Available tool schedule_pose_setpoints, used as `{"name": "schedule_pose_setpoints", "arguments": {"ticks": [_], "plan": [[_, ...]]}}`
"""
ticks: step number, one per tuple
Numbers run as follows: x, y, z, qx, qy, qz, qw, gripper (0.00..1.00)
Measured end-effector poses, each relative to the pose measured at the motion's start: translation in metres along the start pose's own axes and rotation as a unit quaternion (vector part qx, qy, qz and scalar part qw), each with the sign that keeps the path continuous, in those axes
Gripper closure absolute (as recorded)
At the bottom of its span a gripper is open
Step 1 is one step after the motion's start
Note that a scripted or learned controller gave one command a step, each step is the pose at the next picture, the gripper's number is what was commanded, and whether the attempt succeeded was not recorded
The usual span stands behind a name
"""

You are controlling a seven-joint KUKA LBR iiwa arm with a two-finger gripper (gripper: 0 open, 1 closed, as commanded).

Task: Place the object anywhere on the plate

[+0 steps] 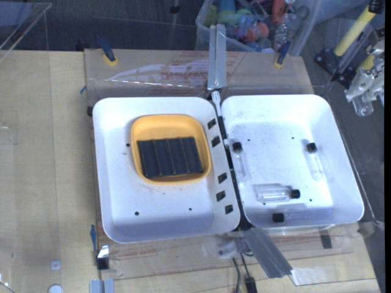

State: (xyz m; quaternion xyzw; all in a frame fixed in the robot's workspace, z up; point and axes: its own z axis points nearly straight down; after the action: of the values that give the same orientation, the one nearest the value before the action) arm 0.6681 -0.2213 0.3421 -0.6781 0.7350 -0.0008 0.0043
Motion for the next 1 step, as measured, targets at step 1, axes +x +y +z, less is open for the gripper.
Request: {"name": "schedule_pose_setpoints", "arguments": {"ticks": [1], "plan": [[0.0001, 0.0005, 0.0088, -0.003, -0.001, -0.136, 0.9906, 1.0]]}}
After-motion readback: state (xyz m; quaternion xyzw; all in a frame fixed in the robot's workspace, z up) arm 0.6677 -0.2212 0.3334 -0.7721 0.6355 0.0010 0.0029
